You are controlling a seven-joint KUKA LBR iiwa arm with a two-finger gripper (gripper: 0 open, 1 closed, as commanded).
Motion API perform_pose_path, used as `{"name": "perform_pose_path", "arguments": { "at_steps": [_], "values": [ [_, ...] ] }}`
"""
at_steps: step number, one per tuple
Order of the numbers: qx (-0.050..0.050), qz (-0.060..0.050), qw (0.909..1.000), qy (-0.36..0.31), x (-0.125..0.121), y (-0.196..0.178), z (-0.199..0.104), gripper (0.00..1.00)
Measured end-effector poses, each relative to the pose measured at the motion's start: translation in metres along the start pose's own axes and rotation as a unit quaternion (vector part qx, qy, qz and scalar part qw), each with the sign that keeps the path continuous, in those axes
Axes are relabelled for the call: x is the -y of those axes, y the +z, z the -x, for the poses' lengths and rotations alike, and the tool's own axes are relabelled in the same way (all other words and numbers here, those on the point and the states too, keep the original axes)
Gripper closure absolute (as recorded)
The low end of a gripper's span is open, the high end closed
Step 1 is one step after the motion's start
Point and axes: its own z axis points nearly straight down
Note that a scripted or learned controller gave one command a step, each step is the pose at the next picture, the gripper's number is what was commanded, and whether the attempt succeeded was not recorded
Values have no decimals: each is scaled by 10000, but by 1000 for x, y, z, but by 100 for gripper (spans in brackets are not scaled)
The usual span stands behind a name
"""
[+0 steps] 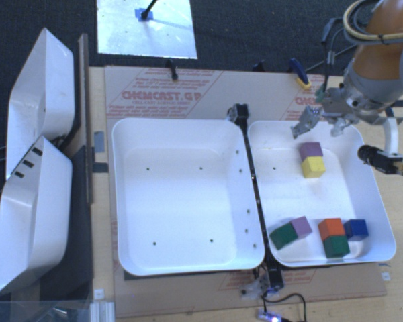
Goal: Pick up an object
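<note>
Now the gripper (322, 121) hangs over the far edge of the right bin (376, 200), its two fingers apart with nothing between them. Just below it, near the far side of this bin, a purple block (309, 150) touches a yellow block (314, 167). At the near side lie a green block (282, 235) against a second purple block (301, 227), and an orange block (331, 228), a dark green block (336, 246) and a blue block (356, 229) close together. The left bin (181, 200) stands beside.

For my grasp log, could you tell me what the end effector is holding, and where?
Nothing: the end effector hangs open above the right bin's far edge, apart from the purple block.
</note>
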Motion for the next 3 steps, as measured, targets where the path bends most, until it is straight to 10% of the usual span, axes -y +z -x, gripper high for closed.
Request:
{"name": "perform_pose_path", "arguments": {
  "at_steps": [1, 2, 3],
  "values": [
    [-5, -57, 10000, 24, 3, 133, 63, 0],
    [-3, -17, 10000, -2, -13, 172, 62, 0],
    [3, 8, 10000, -2, -14, 159, 63, 100]
  ]
}}
